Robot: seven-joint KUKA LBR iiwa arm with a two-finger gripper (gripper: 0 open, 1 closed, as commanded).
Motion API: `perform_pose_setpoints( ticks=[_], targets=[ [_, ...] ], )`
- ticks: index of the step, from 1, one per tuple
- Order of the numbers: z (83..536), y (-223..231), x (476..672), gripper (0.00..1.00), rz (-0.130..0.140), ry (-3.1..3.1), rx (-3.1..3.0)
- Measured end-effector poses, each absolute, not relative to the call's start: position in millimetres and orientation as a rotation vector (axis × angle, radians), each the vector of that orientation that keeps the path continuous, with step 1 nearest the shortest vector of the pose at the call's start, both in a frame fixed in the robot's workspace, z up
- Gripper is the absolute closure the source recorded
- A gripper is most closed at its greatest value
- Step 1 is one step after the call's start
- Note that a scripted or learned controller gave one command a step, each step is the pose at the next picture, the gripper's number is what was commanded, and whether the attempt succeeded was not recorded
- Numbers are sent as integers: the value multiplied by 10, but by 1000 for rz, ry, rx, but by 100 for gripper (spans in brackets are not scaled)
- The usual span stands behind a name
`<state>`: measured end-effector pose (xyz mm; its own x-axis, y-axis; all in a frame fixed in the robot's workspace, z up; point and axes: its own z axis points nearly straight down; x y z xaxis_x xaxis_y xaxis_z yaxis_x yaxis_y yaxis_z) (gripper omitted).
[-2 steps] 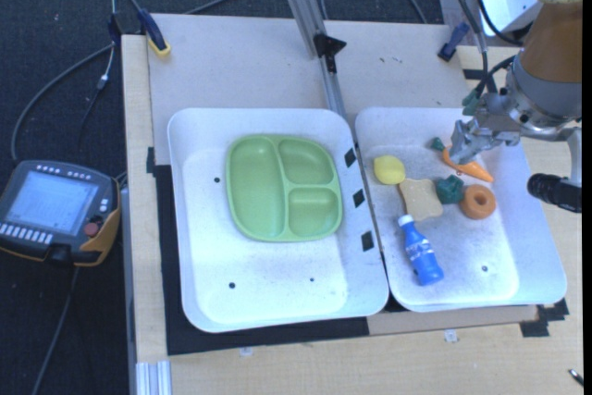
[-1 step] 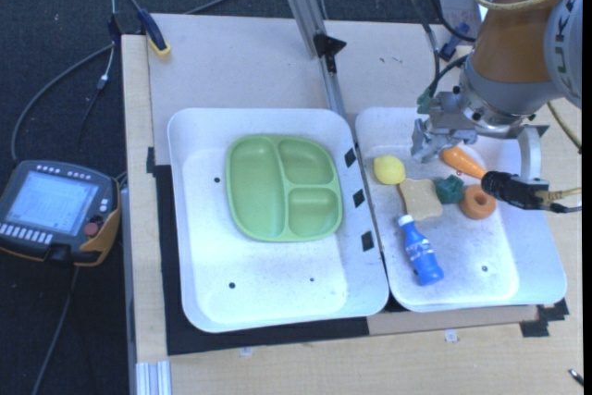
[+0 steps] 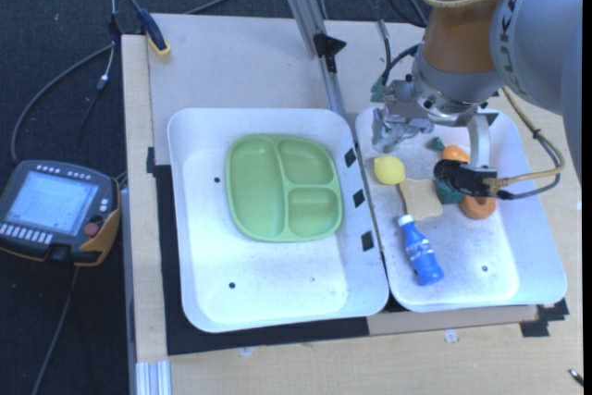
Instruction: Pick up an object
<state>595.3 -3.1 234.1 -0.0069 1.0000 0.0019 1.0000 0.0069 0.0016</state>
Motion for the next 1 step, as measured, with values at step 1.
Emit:
perform_pose_setpoints(
  ticks=[1],
  targets=[
    [2399,467,6055,100,-5,-2229,-2214]
  ],
)
